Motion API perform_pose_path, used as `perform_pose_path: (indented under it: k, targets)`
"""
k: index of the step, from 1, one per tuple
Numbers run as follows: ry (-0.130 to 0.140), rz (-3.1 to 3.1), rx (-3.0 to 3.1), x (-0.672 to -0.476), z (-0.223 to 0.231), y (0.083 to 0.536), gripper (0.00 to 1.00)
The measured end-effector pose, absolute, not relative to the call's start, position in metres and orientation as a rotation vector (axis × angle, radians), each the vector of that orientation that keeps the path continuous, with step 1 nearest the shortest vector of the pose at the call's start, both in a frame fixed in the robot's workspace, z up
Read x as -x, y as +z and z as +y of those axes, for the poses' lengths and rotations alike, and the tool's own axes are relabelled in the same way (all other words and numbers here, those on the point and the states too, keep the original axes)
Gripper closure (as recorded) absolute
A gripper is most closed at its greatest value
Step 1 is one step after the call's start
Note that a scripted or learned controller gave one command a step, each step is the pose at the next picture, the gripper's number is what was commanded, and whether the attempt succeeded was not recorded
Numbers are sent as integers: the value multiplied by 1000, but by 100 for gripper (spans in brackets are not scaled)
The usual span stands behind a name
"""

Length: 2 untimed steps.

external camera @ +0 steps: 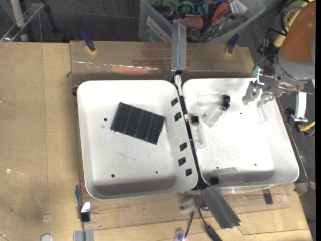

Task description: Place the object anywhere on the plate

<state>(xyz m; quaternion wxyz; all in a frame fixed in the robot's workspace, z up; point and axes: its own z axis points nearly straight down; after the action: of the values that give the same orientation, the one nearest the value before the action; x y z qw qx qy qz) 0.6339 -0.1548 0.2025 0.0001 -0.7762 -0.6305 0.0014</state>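
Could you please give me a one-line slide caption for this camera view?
KUKA arm's gripper over the right bin near a clear bottle; dark ribbed plate lies in the left bin.

A clear plastic tub (pixel 200 9) of bright, jumbled toys stood behind the two white bins (pixel 95 182), beyond the divider (pixel 183 129) between them. Blue clamps (pixel 89 45) gripped the cardboard sheet (pixel 130 59) left and right of that tub. The wooden surface (pixel 35 134) spread away to the tub's left.
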Motion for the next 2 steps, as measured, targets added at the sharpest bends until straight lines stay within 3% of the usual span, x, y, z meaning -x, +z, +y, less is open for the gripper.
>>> perform_pose_path:
  k: [1, 2]
  targets:
    - [1, -1782, 2589, -610, -141, 270, 100]
    - [2, -1516, 2753, -612, -129, 324, 100]
